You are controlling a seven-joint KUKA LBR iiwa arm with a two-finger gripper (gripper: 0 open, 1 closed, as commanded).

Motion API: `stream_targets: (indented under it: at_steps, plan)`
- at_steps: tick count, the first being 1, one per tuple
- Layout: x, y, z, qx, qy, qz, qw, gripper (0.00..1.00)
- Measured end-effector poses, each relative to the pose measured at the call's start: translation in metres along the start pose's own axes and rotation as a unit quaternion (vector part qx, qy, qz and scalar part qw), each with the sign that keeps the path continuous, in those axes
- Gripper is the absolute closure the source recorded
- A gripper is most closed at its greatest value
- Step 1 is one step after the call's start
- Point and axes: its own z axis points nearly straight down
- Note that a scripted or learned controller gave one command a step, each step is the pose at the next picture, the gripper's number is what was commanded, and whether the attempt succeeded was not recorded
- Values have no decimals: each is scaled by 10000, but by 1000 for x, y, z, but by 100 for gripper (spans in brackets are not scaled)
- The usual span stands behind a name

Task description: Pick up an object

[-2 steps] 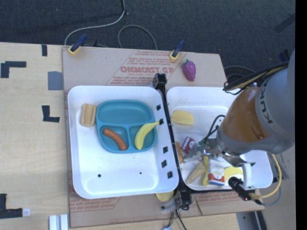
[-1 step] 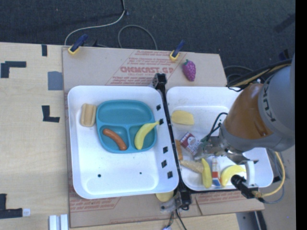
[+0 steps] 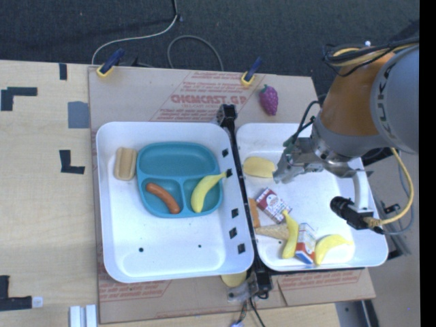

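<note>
- Looking down from the fixed camera, you see the gripper [image 3: 285, 171] low over the right bin [image 3: 354, 261], its fingers pointing toward the pale yellow piece [image 3: 258, 167] that lies near the divider between the bins.
- You cannot tell how the jaws stand: the fingertips blur into one dark shape, and nothing shows between them, so do not count anything as held.
- Any loose item would serve as the task's thing. The nearest one is that pale yellow piece, just beside the fingertips on their left; whether they touch it is unclear.
- Expect a push instead of a pick if the fingers close off centre. The piece looks rounded and smooth, so I judge it could slide toward the bin wall.
- Watch the divider. The piece sits close to it, and a finger descending on that side could strike the rim.
- Mind the clutter further down the same bin: a small red and white packet [image 3: 271, 204], a yellow banana [image 3: 291, 237] and another yellow fruit [image 3: 332, 247] lie near each other. A move there risks pinching two things or knocking one over another.
- Note the left bin [image 3: 163, 264], where a blue tray [image 3: 178, 157] bears a sausage [image 3: 163, 197] and a second banana [image 3: 203, 190], with a tan bread piece [image 3: 125, 163] beside it. These lie well apart from the gripper.
- A purple grape cluster [image 3: 268, 99] rests on the board outside both bins.
</note>
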Motion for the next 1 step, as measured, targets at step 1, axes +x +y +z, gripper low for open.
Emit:
stream_targets:
  at_steps: [1]
  plan:
    - [-78, -45, 73, 117, -6, 81, 9999, 100]
